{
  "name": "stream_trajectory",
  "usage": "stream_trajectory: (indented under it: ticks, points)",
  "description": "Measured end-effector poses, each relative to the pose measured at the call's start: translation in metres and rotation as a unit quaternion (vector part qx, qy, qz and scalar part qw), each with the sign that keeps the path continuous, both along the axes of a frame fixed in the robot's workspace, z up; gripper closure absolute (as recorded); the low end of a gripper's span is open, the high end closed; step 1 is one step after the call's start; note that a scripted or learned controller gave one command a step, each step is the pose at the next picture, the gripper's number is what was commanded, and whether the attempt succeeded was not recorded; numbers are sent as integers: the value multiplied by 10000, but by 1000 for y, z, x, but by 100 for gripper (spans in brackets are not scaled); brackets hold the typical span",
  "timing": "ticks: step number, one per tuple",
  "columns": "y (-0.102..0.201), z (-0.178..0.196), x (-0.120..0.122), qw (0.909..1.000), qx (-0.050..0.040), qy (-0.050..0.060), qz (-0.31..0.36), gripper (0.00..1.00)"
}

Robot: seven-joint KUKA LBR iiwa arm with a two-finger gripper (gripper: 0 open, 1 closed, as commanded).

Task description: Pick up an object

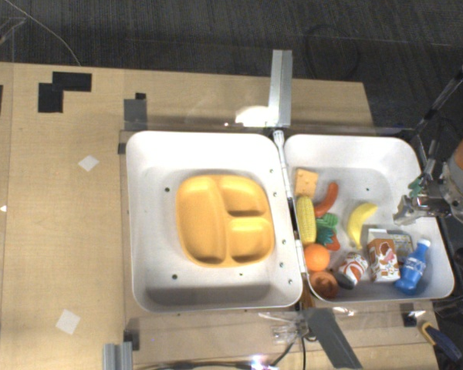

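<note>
Two white bins stood side by side on the bench. In the left bin you had a yellow divided tray. The right bin held the small objects: a banana, a corn cob, an orange, a cheese wedge, a red sausage and a blue bottle. The gripper was over the right rim of this bin, near the banana but apart from it. You could see nothing between its fingers; whether they were wide or narrow I cannot tell.
</note>
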State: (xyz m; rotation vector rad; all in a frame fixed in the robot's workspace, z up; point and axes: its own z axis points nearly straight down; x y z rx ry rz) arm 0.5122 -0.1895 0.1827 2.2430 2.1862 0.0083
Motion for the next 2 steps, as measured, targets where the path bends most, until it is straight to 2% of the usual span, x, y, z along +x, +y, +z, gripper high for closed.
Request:
stream_trajectory:
  ticks: [1, 2]
  points:
    - [-8, -20, -24, 9943, -2, 26, 1064, 100]
    - [-8, -20, -24, 9943, 0, 26, 1065, 0]
